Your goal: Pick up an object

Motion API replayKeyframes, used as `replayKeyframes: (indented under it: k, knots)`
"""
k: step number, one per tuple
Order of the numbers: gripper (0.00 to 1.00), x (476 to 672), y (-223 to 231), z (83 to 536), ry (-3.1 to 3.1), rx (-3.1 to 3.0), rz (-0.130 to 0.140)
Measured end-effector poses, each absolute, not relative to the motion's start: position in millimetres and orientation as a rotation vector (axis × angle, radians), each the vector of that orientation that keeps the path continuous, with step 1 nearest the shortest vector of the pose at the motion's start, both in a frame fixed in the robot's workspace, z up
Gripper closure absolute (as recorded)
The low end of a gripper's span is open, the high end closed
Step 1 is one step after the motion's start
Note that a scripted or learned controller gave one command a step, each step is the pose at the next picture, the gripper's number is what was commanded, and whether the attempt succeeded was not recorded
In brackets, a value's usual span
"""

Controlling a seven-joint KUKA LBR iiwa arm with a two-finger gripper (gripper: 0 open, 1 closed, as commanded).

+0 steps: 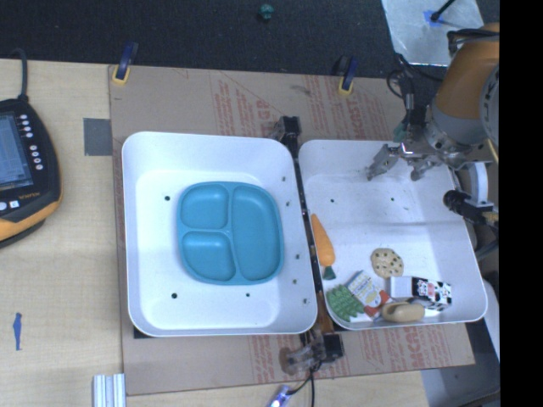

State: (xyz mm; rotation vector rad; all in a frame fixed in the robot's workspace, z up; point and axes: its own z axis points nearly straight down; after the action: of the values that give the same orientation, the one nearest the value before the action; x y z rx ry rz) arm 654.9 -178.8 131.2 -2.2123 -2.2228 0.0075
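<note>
Bread roll (pixel 402 312), cookie (pixel 387 262), carrot (pixel 321 239) crowd right bin's (pixel 462 236) near end; claw (pixel 399 166) spread wide, holding nothing.

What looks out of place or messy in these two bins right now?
Nothing looks spilled or broken. The toy food is bunched in the right bin's near corner, and the carrot lies against its left wall. The blue plate sits flat in the left bin.

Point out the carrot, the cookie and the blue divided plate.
carrot (pixel 321 240), camera view, middle of its orange body by the right bin's left wall.
cookie (pixel 387 262), camera view, centre of its speckled face.
blue divided plate (pixel 254 219), camera view, its large right compartment, in the left bin.
</note>
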Motion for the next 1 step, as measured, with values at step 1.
replayKeyframes:
  k: [1]
  knots:
    - [0.0,655.9,-138.3,91.4,-2.225,-2.213,0.006]
